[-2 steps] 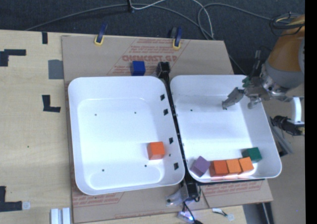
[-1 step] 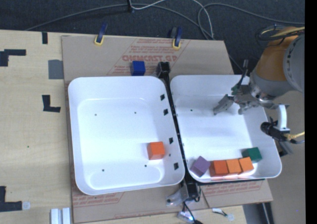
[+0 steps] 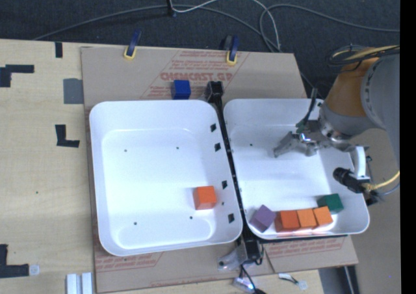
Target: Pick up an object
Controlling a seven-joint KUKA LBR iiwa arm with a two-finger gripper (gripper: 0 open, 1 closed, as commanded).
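Along the near edge of the right bin (image 3: 240,156) sit 5 blocks in a row: a purple block (image 3: 262,217) at the near left corner, then 2 orange blocks, the left orange block (image 3: 286,220) and the middle orange block (image 3: 305,219) touching, a lighter orange block (image 3: 323,216) just beside them, and a green block (image 3: 331,203) toward the near right corner. In the left bin (image 3: 104,175) a single orange cube (image 3: 205,197) lies near the near right corner, apart from the walls. Farther back, the gripper (image 3: 290,144) hangs over the middle of the right bin, its fingers spread apart with nothing between them. Beyond the left bin's far edge, a blue block (image 3: 181,88) rests on the cardboard (image 3: 260,75)
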